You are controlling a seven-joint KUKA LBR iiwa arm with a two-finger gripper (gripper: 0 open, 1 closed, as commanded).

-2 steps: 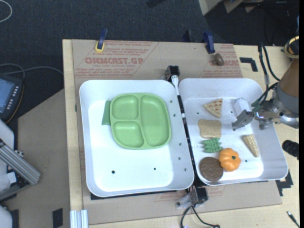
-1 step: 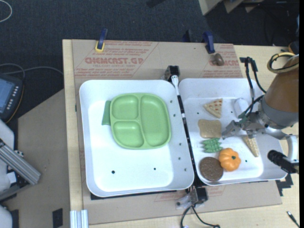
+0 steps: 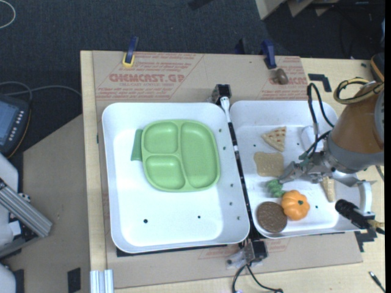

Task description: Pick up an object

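The gripper (image 3: 297,170) hung low in the right bin (image 3: 244,163) at the frame's right, beside the green broccoli piece (image 3: 274,187); whether it was open or closed I cannot tell. Crowding looked the main risk: the orange pumpkin (image 3: 295,204), brown round patty (image 3: 271,217) and tan slice (image 3: 269,163) lay close together, so a descent might nudge neighbours or pinch nothing. The counter (image 3: 183,72) cardboard read "CHEMCAST G P".

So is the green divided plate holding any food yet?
No. The green divided plate lies flat in the left bin, all three compartments bare; the food items sit in the right bin.
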